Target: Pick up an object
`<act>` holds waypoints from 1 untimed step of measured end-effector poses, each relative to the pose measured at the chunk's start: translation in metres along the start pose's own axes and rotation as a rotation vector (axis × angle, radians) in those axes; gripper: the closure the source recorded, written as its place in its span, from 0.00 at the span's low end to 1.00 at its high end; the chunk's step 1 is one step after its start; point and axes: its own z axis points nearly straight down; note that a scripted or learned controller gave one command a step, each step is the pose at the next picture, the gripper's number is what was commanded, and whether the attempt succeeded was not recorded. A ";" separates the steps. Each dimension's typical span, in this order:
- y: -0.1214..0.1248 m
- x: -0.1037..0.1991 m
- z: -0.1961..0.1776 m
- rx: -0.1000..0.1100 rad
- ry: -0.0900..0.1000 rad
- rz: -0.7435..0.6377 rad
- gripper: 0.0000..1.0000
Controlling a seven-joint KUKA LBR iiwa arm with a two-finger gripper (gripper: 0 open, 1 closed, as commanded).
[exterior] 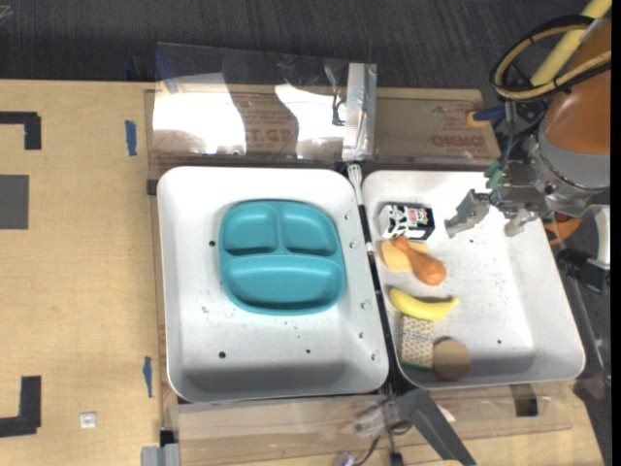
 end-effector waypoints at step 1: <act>0.015 0.068 -0.014 -0.004 0.000 0.132 0.00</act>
